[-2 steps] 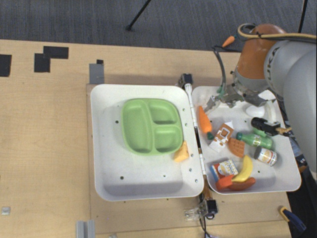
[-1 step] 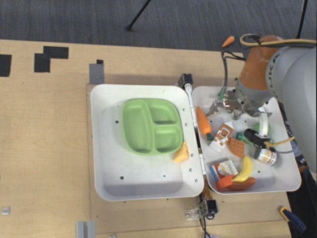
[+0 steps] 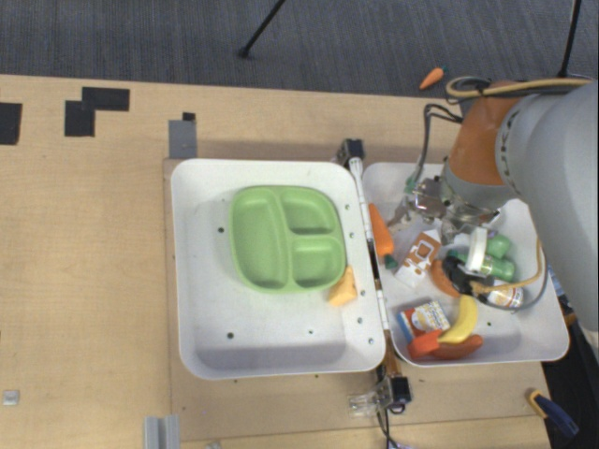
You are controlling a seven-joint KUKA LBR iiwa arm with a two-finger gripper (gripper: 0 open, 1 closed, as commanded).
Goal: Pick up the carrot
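Seen from above, the bench (image 3: 94, 279) carries two shallow white bins side by side. The left bin (image 3: 201, 344) holds a green divided plate (image 3: 285, 237), and a small wedge of yellow-orange food (image 3: 343, 290) lies just beside the plate's corner at about four o'clock from the plate's middle. The carrot (image 3: 379, 231) lies in the right bin (image 3: 552, 340), close against that bin's left wall, at roughly nine o'clock from the bin's middle, its length running slantwise from upper left to lower right. The grey arm (image 3: 552, 157) with its orange band (image 3: 475, 148) reaches in from the right, and the gripper (image 3: 449, 215) hangs over the upper middle of the right bin, at about three o'clock from the carrot and apart from it. Whether the gripper is spread or closed cannot be told, because the wrist hides it. Below the gripper lie a small printed packet (image 3: 421, 253), a green item (image 3: 499, 248) and a bottle (image 3: 501, 297), crowded together. Toward six o'clock in the same bin a banana (image 3: 462, 320) rests across a red item (image 3: 440, 345), beside a small carton (image 3: 423, 318).
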